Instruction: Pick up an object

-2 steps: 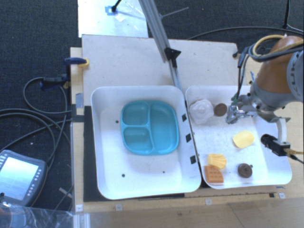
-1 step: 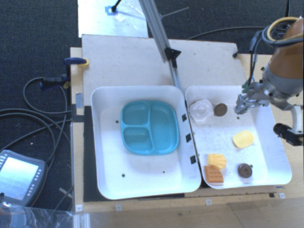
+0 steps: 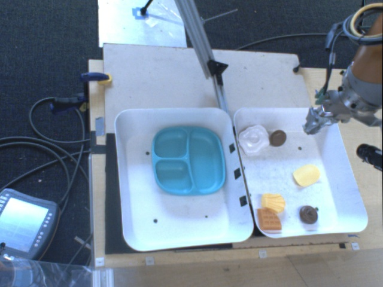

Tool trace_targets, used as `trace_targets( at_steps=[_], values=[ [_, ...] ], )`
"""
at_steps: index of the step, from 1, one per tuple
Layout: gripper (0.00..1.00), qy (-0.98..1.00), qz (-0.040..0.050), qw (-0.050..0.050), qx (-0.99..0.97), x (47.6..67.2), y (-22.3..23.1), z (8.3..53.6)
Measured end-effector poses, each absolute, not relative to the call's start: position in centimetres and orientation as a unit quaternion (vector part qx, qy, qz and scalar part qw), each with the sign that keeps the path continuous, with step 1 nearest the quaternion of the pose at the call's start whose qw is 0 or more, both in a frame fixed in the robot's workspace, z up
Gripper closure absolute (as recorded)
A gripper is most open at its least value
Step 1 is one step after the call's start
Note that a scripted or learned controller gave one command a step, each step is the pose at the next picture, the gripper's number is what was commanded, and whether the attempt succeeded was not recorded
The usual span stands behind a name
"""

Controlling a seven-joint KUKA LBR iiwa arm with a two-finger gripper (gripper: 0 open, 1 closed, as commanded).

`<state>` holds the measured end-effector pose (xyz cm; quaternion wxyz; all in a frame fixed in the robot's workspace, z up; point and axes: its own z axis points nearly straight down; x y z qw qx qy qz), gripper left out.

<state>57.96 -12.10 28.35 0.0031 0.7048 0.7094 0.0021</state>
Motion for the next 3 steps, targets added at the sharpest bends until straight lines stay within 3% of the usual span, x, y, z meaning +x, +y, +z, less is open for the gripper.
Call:
trace_targets(
  at_steps=[3],
  values=[
    [1.0, 0.711, 0.0016, 0.0, 0.703, 65.1, 4.5, 26.7]
  ],
)
